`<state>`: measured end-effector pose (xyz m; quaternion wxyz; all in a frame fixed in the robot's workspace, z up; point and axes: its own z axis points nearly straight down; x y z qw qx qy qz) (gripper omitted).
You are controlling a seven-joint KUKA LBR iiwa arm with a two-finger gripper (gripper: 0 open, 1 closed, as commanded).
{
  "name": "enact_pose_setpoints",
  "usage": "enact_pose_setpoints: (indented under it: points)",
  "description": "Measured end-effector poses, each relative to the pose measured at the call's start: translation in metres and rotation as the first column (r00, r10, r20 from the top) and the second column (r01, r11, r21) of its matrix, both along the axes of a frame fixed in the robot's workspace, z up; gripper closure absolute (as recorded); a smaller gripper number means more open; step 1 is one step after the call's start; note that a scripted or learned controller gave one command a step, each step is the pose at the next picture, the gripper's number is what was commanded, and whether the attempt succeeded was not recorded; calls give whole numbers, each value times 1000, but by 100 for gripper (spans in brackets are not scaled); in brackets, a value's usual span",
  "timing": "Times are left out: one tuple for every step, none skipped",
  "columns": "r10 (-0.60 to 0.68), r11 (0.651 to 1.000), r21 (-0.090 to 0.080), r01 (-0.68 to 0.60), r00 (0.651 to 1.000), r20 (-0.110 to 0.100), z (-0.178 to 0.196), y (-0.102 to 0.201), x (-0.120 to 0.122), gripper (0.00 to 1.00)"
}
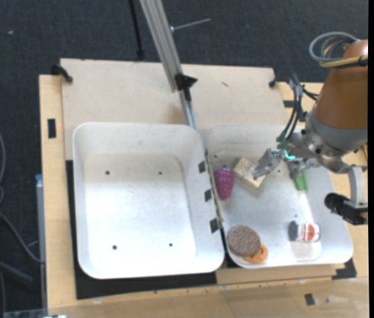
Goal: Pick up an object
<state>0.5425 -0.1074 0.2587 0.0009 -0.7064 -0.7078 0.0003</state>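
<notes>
The right bin (pixel 326 247) holds several small objects. A tan block (pixel 245 171) lies near its upper middle, with a purple object (pixel 224 181) just left of it by the bin wall. My gripper (pixel 267 163) reaches in from the right and sits low at the tan block's right edge, touching or nearly touching it. A green object (pixel 300 181) lies right of the gripper, partly under the wrist. At the front lie a brown round piece (pixel 242 240) with an orange bit (pixel 260 254) beside it, and a white, red and grey item (pixel 304 232).
The left bin (pixel 81 177) stands beside the right one, sharing a raised wall (pixel 210 197). A slanted metal post (pixel 163 38) rises behind the bins. The grey and orange arm (pixel 340 105) looms over the right bin's far right side.
</notes>
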Motion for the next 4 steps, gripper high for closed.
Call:
enact_pose_setpoints:
  points:
    - [-3,1000,-1,3,1000,5,2,0,1,0]
    - [-3,1000,-3,3,1000,0,-46,-2,-8,0]
    - [-5,1000,-3,5,1000,-2,-99,-11,-2,0]
    - [-5,1000,-2,5,1000,-3,-152,-12,-3,0]
